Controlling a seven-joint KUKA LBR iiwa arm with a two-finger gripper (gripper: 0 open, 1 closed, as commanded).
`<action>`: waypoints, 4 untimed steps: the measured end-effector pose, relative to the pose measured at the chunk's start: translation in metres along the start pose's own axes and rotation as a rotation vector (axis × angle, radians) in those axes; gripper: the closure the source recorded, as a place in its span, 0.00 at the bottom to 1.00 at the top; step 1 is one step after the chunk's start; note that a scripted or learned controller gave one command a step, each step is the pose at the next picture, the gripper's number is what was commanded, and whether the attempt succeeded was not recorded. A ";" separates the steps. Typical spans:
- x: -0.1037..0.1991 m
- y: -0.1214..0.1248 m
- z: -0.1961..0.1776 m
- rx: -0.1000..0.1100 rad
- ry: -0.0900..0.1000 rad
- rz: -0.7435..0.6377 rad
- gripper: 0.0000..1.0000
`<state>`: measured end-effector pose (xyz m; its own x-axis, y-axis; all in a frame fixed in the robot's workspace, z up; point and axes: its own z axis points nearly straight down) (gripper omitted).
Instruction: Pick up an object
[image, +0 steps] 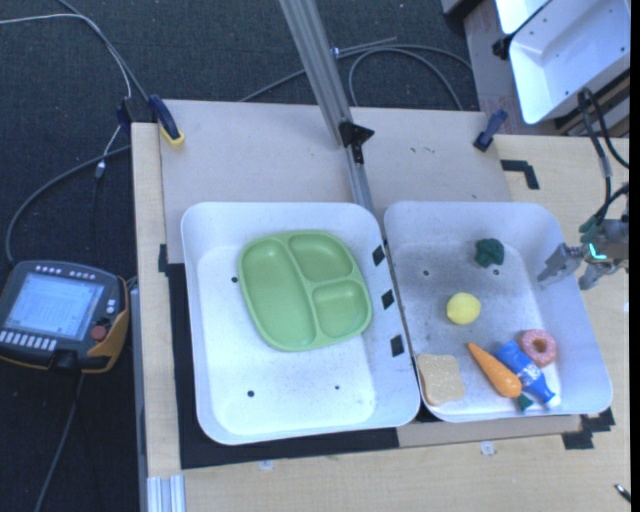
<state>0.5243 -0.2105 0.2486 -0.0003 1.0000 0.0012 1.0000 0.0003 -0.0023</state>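
Note:
The right bin (560, 235) holds several small items: a dark green broccoli piece (489, 252), a yellow ball (463, 308), an orange carrot (494, 370), a blue tube (527, 375), a pink donut (540, 347) and a slice of bread (441, 379). My gripper (572, 270) hovers over the right rim of this bin, to the right of the broccoli. Its two grey fingers are spread open with nothing between them.
The left bin (230, 400) holds a green divided plate (305, 290). A metal pole (330, 90) slants down to the gap between the bins. A teach pendant (55, 315) lies on the floor at the left. Cables hang at the right edge.

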 end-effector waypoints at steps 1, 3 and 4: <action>0.000 0.001 -0.001 -0.002 -0.001 0.000 0.00; -0.011 0.003 0.093 0.003 0.002 0.001 0.00; -0.009 0.003 0.156 0.005 0.003 0.000 0.00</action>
<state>0.5272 -0.2197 0.0921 0.0000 1.0000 0.0039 1.0000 0.0000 -0.0074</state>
